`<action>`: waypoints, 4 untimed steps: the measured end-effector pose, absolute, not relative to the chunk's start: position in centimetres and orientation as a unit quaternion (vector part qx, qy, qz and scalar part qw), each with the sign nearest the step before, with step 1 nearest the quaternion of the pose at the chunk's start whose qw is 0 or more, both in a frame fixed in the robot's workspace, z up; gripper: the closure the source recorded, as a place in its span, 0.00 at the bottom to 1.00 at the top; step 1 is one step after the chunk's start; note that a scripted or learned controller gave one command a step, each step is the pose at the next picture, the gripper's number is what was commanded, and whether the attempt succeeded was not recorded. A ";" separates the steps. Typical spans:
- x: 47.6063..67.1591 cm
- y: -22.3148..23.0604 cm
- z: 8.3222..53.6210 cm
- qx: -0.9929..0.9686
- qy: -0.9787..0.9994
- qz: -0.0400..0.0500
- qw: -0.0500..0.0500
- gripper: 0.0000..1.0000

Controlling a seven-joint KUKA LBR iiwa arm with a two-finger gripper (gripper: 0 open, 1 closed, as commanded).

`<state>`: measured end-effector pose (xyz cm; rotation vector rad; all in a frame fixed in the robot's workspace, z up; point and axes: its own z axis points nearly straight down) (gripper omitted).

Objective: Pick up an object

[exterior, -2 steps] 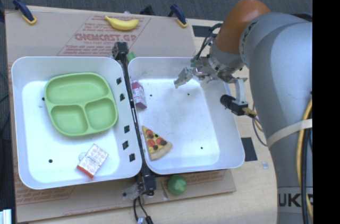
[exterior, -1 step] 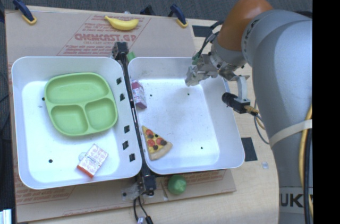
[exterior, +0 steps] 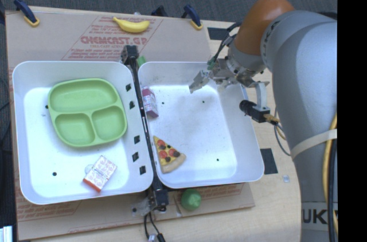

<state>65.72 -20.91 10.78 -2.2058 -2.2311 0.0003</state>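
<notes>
Gripper [exterior: 198,84] sits over the right bin [exterior: 243,137], up at its far edge, arm coming in from the right w/ that orange band above the wrist. Fingers [exterior: 195,86] point down and to the view's left, toward the divider between the two bins. Are they spread or pressed together? Can't tell from here, the tips are small and grey against the white, so no call on that. Nothing visibly between them, so I'd say nothing is picked yet.

Closest candidate: the small dark-red packet [exterior: 149,102], lying in the right bin right against the divider. From the fingertips it's off to the view's left and a bit nearer the camera, near but not touching. Its long axis runs roughly along the divider, far-to-near, so a grasp across the short side would mean fingers closing left-right, approx.

Second option: the pizza slice [exterior: 168,154], also right bin, near corner by the divider, well apart from the gripper, tip pointing up toward the far-left.

Left bin [exterior: 28,120] holds the green divided plate [exterior: 87,111] and a red-and-white packet [exterior: 100,172], both further off across the divider. Banana [exterior: 132,23] sits on the cardboard beyond the bins, green ball [exterior: 191,199] on the tabletop edge in front.

So the move hinges on going left and slightly nearer, prob. to the dark-red packet.
</notes>
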 end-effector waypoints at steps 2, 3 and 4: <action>65.7 -21.0 9.8 -0.704 -0.711 0.001 0.001 0.00; 65.8 -20.9 10.9 -0.703 -0.712 0.000 0.001 1.00; 65.8 -20.9 10.9 -0.703 -0.712 0.000 0.001 0.00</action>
